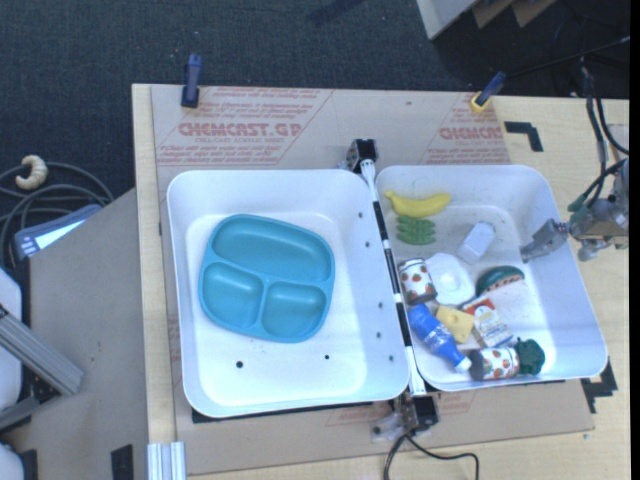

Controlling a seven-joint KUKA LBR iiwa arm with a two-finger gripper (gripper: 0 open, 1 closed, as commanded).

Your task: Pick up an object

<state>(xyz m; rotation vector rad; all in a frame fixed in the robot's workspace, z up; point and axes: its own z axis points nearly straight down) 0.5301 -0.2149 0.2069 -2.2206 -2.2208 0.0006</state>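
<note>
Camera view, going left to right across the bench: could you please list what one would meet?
Blue clamp → blue tray → banana → clear cup → gripper.

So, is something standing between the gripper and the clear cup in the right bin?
Nothing visible does. The gripper sits at the right bin's right side, and bare white floor lies between it and the clear cup.

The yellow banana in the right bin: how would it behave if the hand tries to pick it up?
The yellow curved toy banana looks like smooth plastic, so it is probably light and somewhat slippery. Its curved shape may let it rock or turn when pushed. It lies near the right white bin's back wall, which may crowd the grasp.
</note>
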